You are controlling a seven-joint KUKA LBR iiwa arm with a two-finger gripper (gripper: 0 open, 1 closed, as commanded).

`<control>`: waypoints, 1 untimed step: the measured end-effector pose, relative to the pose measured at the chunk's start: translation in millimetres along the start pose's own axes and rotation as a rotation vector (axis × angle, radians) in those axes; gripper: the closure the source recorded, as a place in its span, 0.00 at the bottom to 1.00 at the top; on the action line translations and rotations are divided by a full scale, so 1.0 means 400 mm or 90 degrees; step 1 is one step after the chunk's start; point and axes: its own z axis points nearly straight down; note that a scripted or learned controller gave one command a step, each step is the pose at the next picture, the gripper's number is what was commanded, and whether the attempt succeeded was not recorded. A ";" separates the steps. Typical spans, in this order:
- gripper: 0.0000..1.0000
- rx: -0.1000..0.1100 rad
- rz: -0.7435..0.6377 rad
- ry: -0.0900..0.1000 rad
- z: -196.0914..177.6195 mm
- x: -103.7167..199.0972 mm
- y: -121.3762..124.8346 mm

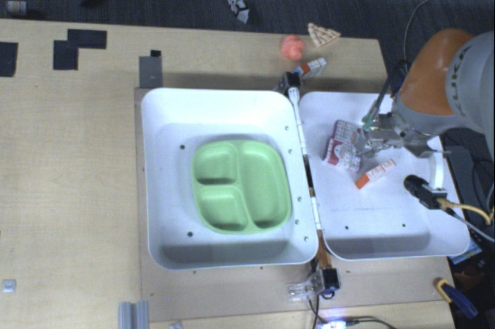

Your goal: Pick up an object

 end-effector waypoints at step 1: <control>0.00 0.001 0.000 0.000 0.001 0.000 -0.001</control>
